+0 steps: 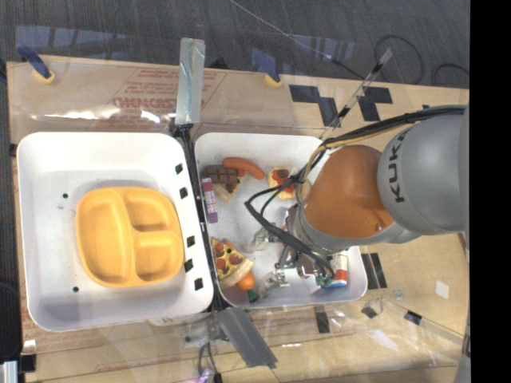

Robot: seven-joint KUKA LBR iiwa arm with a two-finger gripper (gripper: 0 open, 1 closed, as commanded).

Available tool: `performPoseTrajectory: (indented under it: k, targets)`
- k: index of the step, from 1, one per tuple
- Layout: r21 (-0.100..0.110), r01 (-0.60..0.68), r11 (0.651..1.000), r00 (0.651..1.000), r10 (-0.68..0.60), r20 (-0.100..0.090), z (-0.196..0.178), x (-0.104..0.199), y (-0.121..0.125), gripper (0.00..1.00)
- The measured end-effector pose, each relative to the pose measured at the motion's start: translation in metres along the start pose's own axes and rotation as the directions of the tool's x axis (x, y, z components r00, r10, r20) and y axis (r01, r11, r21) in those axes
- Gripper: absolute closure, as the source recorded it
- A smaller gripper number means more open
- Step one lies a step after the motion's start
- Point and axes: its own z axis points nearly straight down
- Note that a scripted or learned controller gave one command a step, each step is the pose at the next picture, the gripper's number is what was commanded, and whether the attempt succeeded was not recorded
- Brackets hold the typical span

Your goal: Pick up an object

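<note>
A: Arm's down over the right-hand bin [239, 144], gripper [289, 268] low among the toy food. Whether it's spread or pinched, I can't tell from up here.

B: Nearest target?

A: The pizza slice [228, 260], just left of the gripper, against the bin's left wall, with a hot dog [243, 167] farther back.

B: Handling?

A: Looks like light, stiff, slick plastic. The pizza slice lies flat, so I'd pinch across its narrow edges; the wall crowds it.
</note>
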Motion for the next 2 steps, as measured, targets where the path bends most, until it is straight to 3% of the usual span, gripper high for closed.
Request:
performPoseTrajectory:
  k: [1, 2]
  targets:
    - [0.001, -0.077, 0.997, 0.997, 0.077, 0.002, -0.001, -0.103, -0.001, 0.00]
    - [0.002, -0.193, 0.981, 0.981, 0.193, 0.003, -0.015, -0.169, -0.034, 0.00]
